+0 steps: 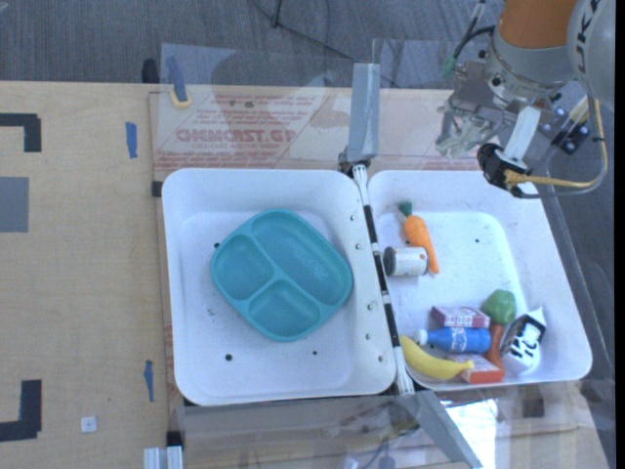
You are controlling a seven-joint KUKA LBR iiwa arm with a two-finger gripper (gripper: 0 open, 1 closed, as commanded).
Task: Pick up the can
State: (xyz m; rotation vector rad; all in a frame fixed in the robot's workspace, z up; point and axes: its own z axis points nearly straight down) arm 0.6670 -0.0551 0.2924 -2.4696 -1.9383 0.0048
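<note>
The can is a small white cylinder with a dark end, lying on its side in the right bin close to the divider. An orange carrot touches its upper right side. My gripper hangs above the right bin's far edge, up and to the right of the can and well apart from it. Its pale fingers stand open with nothing between them.
The right bin's near corner holds a banana, a blue bottle, a brown box, a green pepper and a black-and-white item. A teal divided plate lies in the left bin.
</note>
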